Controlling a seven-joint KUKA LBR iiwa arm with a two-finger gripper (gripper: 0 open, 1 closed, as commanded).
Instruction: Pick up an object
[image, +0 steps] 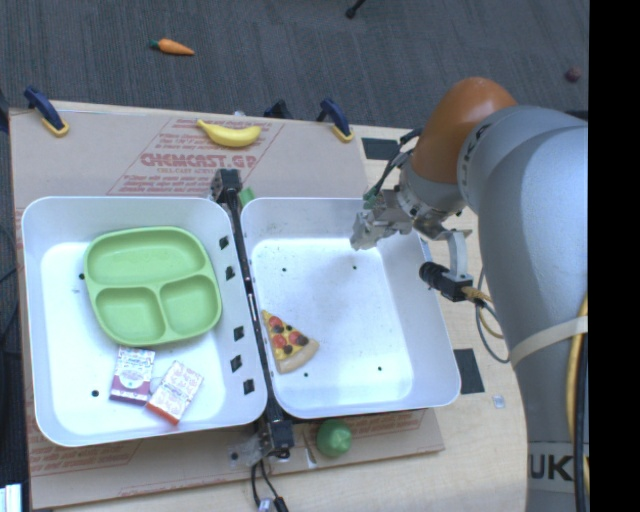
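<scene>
"CHEMCAST" on cardboard sheet (120, 165); "UK" on arm (555, 467)

Two shallow white plastic bins, left (40, 330) and right (425, 340), smooth, slight sheen. Light-green three-compartment plastic plate (150, 280), matt-smooth. Brown corrugated cardboard sheet (300, 150) under bins, dull, red print. Grey carpet floor (300, 50), rough ribbed weave. Two small printed paper-looking packets (155, 385). Yellow toy banana (230, 132) and green ball (334, 438), plastic-looking, glossy. Grey arm casing (520, 220), smooth satin; orange band (460, 125), glossy.
</scene>
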